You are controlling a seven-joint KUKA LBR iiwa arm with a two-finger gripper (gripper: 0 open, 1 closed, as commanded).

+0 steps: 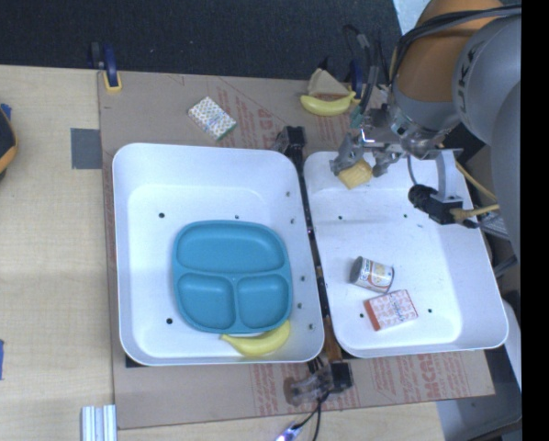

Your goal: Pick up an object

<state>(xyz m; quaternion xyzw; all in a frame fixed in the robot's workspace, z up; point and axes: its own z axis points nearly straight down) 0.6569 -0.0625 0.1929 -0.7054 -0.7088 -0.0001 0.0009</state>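
At the far corner of the right bin (481, 274), I see the gripper (366, 159) clamping a yellow sponge block (354, 175). Nearer me lie a small can (373, 273) and a red card (390, 310).

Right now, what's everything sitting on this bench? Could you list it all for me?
Bins: two, white, side by side; left bin, right bin.
Divided plate: one, blue, in the left bin.
Bananas: two, yellow; one at the left bin's near edge, one on the bench behind the right bin.
Small can: one, pale, lying in the right bin.
Flat packet: one, reddish, in the right bin beside the can.
Yellow block: one, at the right bin's far corner, under the tool.
Patterned packet: one, on the bench behind the left bin.
Robot arm: one, grey and orange, with its tool.
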